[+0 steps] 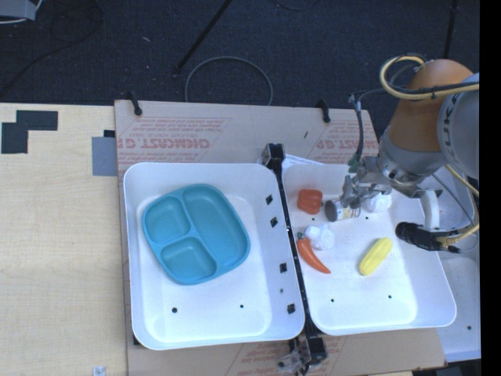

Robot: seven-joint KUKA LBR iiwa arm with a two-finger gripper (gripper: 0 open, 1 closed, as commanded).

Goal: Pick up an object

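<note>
2 white bins are sitting side by side on a cardboard sheet that is covering the bench. The left bin is holding a blue plate with 3 compartments, lying flat toward that bin's 9 o'clock side and well apart from everything else.

The right bin is holding the small things. An orange-red block is lying near the bin's 10 o'clock corner. Toward 6 o'clock from it, a crumpled white lump is sitting just beside the divider, and a carrot is touching or nearly touching the lump's lower edge, lying tilted with its tip pointing toward 4 o'clock. A corn cob is lying at about the bin's centre, slanted from 7 to 1 o'clock, well apart from the carrot. A white thing is sitting at the bin's 1 o'clock side, partly hidden by the arm.

The arm is reaching in from 3 o'clock, its orange band showing above the grey wrist. The gripper is hanging low over the bin's upper part, between the block and the white thing, near both. A small dark cylinder is showing at its 9 o'clock side; whether that is part of the gripper or a loose thing is unclear. How far the gripper is parted, and whether it has hold of anything, cannot be told from this view.
</note>
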